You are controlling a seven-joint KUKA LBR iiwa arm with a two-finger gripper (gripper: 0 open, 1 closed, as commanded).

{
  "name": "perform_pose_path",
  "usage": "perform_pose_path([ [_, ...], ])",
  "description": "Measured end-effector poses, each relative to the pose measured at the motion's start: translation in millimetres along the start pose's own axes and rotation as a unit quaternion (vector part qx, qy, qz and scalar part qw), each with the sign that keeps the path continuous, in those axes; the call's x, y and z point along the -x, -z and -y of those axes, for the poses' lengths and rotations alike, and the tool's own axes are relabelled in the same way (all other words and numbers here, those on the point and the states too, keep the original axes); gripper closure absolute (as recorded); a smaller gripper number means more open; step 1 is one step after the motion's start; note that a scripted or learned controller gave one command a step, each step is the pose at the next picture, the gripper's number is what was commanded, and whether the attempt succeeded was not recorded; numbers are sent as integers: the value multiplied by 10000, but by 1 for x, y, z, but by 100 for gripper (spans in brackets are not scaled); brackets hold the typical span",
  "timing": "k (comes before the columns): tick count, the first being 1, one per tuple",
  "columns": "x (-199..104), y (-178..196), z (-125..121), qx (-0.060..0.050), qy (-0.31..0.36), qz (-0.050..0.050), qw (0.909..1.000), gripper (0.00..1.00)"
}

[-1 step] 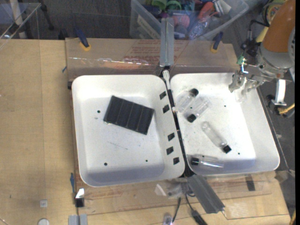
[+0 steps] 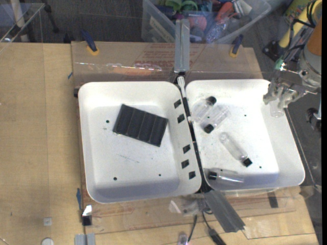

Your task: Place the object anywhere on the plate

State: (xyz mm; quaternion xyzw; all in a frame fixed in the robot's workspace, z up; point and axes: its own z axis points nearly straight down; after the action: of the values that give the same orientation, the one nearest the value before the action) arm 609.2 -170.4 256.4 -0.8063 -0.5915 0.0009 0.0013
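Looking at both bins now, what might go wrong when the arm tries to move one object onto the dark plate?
1. The clear bottles in the right bin are transparent and lie close together, so a grasp may slip or catch two.
2. One bottle lies against the bin's near wall, hard to reach.
3. The dark plate in the left bin is small; a round bottle may roll off. The gripper is at the right bin's far corner.

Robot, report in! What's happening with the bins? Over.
Gripper over right bin's far right edge. Clear bottles lying in right bin, untouched. Dark ridged plate in left bin.
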Motion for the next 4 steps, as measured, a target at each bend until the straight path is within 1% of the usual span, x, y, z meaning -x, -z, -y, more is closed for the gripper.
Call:
perform_pose_path([
  [1,42,76,44,17,-319,4,9995,100],
  [2,42,76,44,18,-318,4,9995,0],
  [3,43,87,43,32,-320,6,9995,100],
  [4,43,86,43,26,-319,8,9995,0],
])
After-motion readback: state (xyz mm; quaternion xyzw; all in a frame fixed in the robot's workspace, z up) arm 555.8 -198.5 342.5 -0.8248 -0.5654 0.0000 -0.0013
